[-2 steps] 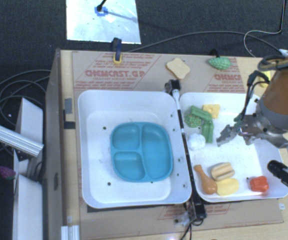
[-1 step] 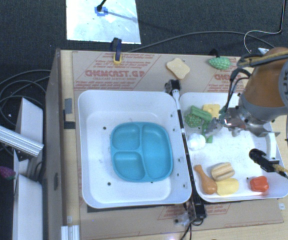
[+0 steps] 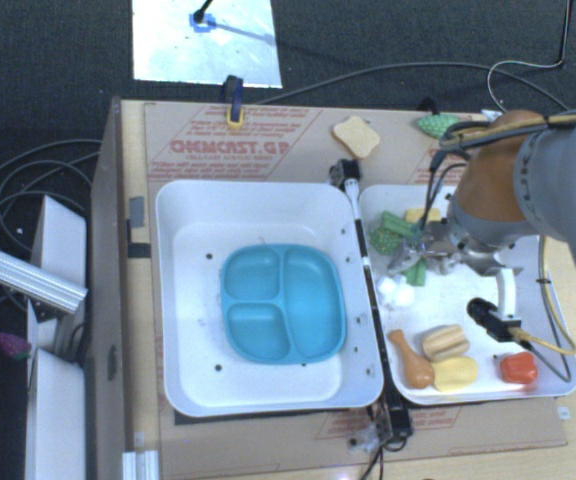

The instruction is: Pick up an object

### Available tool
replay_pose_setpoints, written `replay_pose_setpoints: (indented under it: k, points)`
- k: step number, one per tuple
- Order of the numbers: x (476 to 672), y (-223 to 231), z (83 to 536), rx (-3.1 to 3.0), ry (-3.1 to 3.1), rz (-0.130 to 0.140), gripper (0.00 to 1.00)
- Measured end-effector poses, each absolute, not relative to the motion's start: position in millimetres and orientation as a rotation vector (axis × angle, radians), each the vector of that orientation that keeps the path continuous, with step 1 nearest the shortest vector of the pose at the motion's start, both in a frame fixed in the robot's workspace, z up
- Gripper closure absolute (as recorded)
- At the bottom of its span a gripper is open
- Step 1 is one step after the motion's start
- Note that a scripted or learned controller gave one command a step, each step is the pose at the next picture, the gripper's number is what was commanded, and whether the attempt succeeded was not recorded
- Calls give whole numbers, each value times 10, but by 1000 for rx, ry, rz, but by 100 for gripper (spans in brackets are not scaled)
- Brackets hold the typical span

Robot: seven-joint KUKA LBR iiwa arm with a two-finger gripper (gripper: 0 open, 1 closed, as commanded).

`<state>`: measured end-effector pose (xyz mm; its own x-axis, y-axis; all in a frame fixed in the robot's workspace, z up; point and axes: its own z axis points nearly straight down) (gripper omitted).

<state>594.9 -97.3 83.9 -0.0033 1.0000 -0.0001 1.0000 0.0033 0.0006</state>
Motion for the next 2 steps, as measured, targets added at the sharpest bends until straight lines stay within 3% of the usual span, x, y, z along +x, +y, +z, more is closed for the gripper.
replay_pose_setpoints:
  k: [1,2]
  points:
    - [5958,-975,950,2216,2224,3,100]
    - [5759,-261,1853,2216,2224,5,100]
